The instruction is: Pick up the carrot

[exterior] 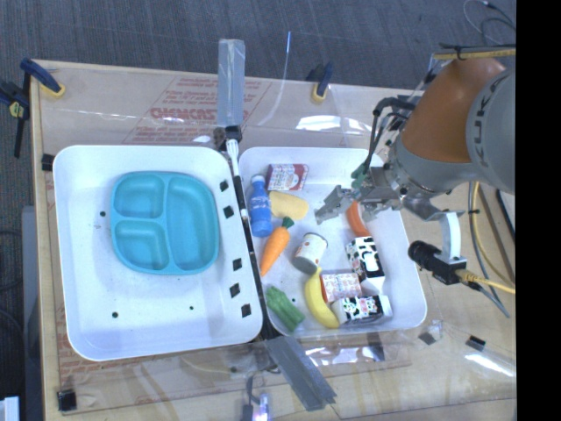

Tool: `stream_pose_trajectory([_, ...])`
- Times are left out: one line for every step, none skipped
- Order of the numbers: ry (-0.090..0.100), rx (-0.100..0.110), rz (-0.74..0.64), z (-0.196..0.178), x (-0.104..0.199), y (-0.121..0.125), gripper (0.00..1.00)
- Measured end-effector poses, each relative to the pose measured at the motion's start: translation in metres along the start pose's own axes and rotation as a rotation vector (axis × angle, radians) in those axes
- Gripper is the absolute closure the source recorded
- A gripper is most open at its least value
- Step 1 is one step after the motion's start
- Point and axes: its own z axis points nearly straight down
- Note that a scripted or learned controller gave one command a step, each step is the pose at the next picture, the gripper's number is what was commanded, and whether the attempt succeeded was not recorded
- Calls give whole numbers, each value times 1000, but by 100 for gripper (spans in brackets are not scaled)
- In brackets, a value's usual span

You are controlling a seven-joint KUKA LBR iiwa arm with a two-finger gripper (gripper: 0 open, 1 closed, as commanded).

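Approach step: the gripper, its fingers spread and holding nothing, hangs over the right bin to the right of the carrot, which lies beside the blue bottle; the next move likely calls for shifting leftward over the carrot before descending.

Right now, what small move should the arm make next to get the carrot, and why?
Probably shift the gripper toward the view's left. The carrot lies in the right bin near the divider, between the blue bottle and the small can, while the gripper hangs over the bin's right part.
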Motion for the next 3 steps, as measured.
stream_pose_trajectory([-9, -3, -139, 142, 52, -12, 0])
stream_pose_trajectory([1, 0, -173, 142, 24, -30, 0])
stream_pose_trajectory([0, 0, -178, 132, 23, -30, 100])
